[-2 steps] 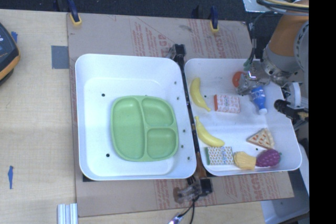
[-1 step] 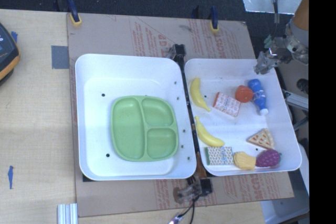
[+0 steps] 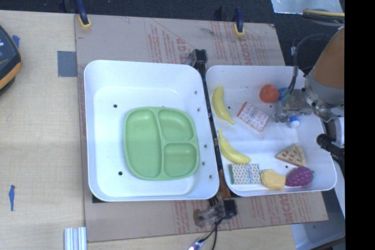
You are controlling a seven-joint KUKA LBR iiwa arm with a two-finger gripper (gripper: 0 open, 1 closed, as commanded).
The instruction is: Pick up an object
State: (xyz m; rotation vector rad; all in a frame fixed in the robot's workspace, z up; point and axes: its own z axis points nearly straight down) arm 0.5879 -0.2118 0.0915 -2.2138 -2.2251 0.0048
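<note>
The right bin (image 3: 234,74) holds two yellow bananas (image 3: 221,105) (image 3: 232,151), a red ball (image 3: 269,93), a red-and-white packet (image 3: 253,116), a toast-like wedge (image 3: 292,155), a green-patterned packet (image 3: 244,174), a yellow lumpy piece (image 3: 272,179) and a purple grape bunch (image 3: 299,176). My gripper (image 3: 288,113) hangs over the right side of that bin, just right of the red ball and the packet. Nothing shows between its tips.
The left bin (image 3: 105,76) carries a green divided plate (image 3: 161,142). Cardboard with blue clamps (image 3: 82,12) lies under both bins. A yellow-black device (image 3: 7,58) sits at the left edge. The arm's orange band (image 3: 331,58) overhangs the right bin's far right side.
</note>
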